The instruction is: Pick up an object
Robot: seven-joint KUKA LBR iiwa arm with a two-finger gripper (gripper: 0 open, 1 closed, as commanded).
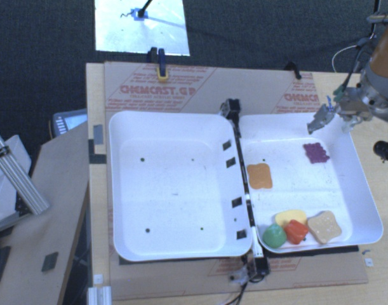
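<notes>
The right bin [362,189] holds several toy foods. A purple bunch of grapes [315,152] lies near its far right side. An orange flat piece [260,176] sits by the divider. At the near edge cluster a yellow piece [290,217], a green round piece [274,236], a red piece [296,231] and a tan bread slice [324,227]. My gripper [332,124] hangs over the bin's far right corner, above and just beyond the grapes. It is open with nothing between its fingers.
The left bin [117,170] lies beside the right one, joined by a row of black clips [235,183]. Cardboard underlies both bins. A yellow clamp [160,65] stands at the back, and a cable loops near the arm.
</notes>
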